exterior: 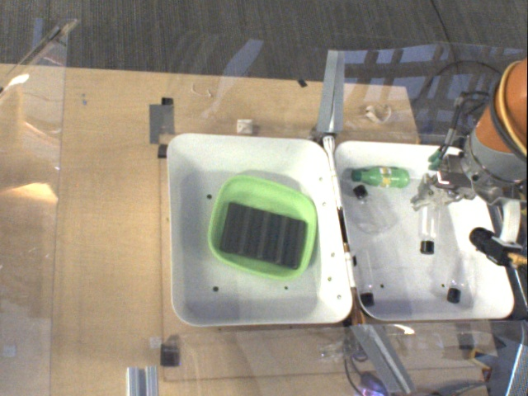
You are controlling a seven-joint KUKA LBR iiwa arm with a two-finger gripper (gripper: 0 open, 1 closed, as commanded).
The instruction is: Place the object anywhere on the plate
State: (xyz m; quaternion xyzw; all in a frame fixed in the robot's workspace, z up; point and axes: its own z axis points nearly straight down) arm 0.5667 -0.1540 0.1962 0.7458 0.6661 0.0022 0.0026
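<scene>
Camera view: the hand [431, 190], its grip state impossible to tell, hovers in the right bin [487, 304] just right of the green bottle [380, 176], lying lengthwise left-to-right, with the plate [262, 229] in the left bin [186, 287].

A light wooden bench [91, 246] carries two shallow white bins side by side. The left bin [186, 221] and the right bin [487, 299] nearly touch along a metal divider rail [332, 97] running back between them. A small pale cube [244, 126] sits on the wood just behind the left bin. Dark grey carpet [206, 11] lies beyond the bench's far edge.
</scene>
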